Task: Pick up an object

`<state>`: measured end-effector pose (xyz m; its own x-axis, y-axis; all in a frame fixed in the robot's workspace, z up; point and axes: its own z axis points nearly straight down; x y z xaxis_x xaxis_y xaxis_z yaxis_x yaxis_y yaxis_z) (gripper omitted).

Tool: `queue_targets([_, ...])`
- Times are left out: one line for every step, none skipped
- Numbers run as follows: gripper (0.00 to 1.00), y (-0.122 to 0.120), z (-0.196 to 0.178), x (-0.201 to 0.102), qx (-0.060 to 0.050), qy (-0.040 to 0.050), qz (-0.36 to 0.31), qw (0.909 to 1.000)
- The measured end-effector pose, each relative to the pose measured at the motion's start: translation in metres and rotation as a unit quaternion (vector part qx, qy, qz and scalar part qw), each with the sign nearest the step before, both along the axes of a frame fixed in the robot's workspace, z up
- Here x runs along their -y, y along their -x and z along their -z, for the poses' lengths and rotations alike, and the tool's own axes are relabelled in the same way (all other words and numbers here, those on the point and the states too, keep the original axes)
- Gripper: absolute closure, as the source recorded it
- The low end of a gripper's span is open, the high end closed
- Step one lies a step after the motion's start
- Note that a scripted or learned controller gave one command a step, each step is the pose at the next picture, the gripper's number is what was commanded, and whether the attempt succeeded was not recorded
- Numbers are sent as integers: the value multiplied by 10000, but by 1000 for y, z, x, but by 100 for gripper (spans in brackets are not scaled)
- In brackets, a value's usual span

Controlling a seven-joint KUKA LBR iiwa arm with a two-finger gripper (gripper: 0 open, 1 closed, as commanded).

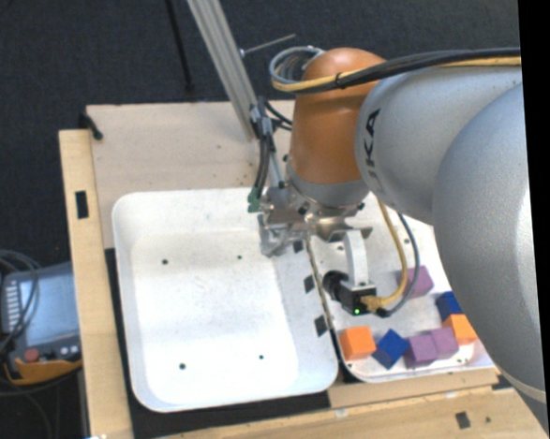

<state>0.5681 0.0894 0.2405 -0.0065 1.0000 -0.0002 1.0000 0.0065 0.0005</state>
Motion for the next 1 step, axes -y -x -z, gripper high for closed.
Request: queue_targets([0, 0, -1, 3, 0, 6, 16, 10000])
